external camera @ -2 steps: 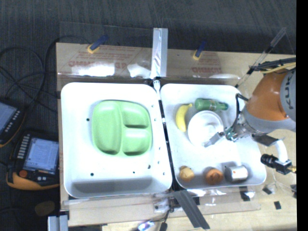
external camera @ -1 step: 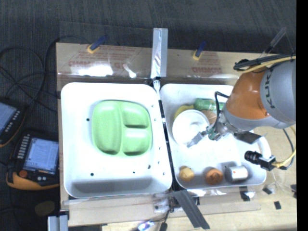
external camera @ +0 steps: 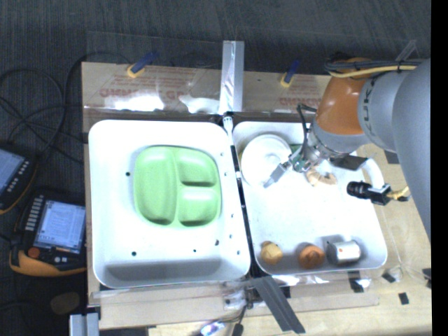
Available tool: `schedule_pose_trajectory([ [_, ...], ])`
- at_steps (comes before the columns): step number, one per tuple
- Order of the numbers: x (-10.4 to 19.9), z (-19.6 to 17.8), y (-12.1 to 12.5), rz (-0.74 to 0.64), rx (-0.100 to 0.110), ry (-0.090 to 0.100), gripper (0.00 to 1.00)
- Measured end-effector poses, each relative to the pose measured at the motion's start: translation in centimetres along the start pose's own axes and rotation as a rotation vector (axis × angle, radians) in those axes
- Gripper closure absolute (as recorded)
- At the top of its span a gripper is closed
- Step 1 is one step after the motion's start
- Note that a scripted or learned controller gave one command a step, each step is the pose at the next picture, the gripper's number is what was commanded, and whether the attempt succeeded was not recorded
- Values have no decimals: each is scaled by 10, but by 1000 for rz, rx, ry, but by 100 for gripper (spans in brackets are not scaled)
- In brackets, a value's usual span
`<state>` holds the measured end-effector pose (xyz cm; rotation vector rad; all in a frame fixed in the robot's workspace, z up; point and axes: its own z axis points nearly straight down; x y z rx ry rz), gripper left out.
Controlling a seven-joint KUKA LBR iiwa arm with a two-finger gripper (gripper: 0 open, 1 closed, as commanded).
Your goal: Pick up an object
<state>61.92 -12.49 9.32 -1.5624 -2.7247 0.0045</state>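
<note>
Left bin [external camera: 112,257]: shallow, white, glossy plastic with rounded corners. In it lies a pale green tray [external camera: 177,185], three compartments, matte, moulded, rounded-square outline. It lies flat, roughly centred.

Right bin [external camera: 364,257], same make, touching the left one along the middle seam. At its upper left a white bowl [external camera: 264,152], round, smooth, hard to separate from the white floor. Along the near wall, a row of three: a tan ball [external camera: 271,252], an orange-brown ball [external camera: 311,255], then a small metal can [external camera: 344,250] on its side, shiny, cylindrical. A small pale lump [external camera: 323,179] lies mid-bin, too small to identify.

Gripper [external camera: 280,171] hangs over the bowl's right edge; the fingers look nearly together, with nothing between them.

Handling, as judged: the two balls look light and slightly yielding; round, so they may roll out of a pinch unless taken across the widest part. The can is stiff and slick; grip across the barrel, not the ends. The bowl is rigid; its rim is the only hold. The tray is too wide except at a divider wall.
</note>
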Motion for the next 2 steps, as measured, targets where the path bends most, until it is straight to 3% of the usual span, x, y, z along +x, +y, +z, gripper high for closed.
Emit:
schedule_pose_trajectory([
  [1, 16, -101, -36, -322, -3, -1, 0],
  [2, -49, -28, -1, -216, -21, -18, 0],
])
